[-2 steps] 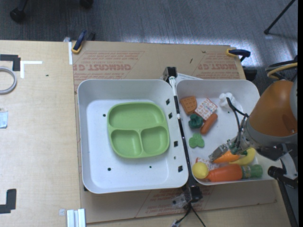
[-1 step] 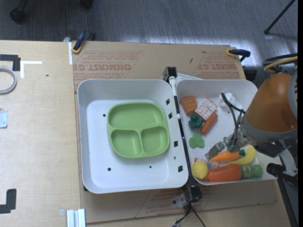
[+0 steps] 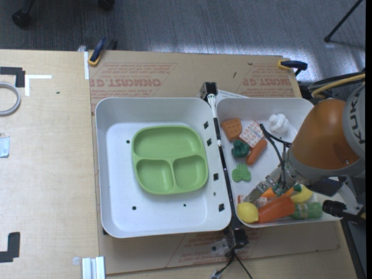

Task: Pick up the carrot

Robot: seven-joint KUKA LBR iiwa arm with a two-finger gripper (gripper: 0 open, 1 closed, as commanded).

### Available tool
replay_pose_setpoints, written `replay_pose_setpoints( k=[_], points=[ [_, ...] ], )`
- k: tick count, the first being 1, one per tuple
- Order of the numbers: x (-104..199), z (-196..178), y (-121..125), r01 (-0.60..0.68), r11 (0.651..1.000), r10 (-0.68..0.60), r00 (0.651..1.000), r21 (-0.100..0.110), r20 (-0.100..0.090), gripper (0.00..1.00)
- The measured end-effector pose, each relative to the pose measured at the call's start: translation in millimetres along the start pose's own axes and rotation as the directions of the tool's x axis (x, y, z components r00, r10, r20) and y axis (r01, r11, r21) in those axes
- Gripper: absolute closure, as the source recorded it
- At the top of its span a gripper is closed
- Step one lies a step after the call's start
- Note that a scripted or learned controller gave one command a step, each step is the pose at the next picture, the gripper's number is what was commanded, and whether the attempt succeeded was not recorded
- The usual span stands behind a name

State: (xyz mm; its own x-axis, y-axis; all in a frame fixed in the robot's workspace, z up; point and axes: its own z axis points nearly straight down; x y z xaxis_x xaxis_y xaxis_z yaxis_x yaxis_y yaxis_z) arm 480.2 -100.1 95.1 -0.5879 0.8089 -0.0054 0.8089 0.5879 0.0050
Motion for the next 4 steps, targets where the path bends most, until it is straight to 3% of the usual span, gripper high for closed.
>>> replay_pose_setpoints(
  k=[1,2,3,4],
  points=[
    [-17.5,-67.5,18.1,-0.044,0.999,0.044,0.999,0.003,-0.003,0.0],
    [-0.9,0.3,-0.9,-0.125,0.992,0.125,0.992,0.0,-0.001,0.0],
    [-3.1,0.9,4.3,-0.12,0.993,0.12,0.993,0.003,-0.004,0.0],
    [-15.9,-36.1,14.8,-0.21,0.978,0.21,0.978,0.005,-0.003,0.0]
  ],
)
